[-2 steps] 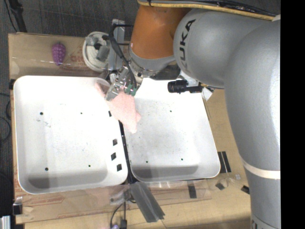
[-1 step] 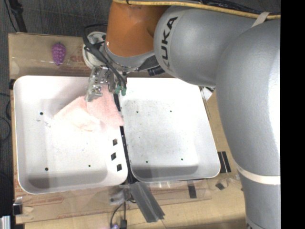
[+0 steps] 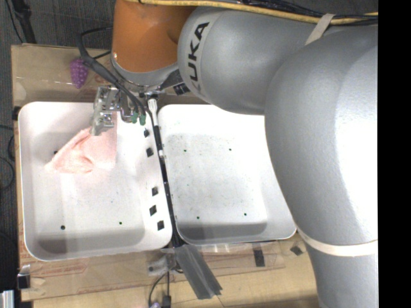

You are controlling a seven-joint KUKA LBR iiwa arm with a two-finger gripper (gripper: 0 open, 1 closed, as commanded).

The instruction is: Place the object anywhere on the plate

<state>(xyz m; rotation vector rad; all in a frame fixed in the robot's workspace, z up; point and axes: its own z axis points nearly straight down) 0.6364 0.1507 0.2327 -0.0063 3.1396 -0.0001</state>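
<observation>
Lettering "UKA" on arm [image 3: 257, 56]; end effector [image 3: 103, 124] touching pink cloth [image 3: 83, 153], state unclear.

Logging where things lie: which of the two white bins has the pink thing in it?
The left bin. The pink object lies in its upper part, right under the gripper; the right bin shows only dark specks.
</observation>
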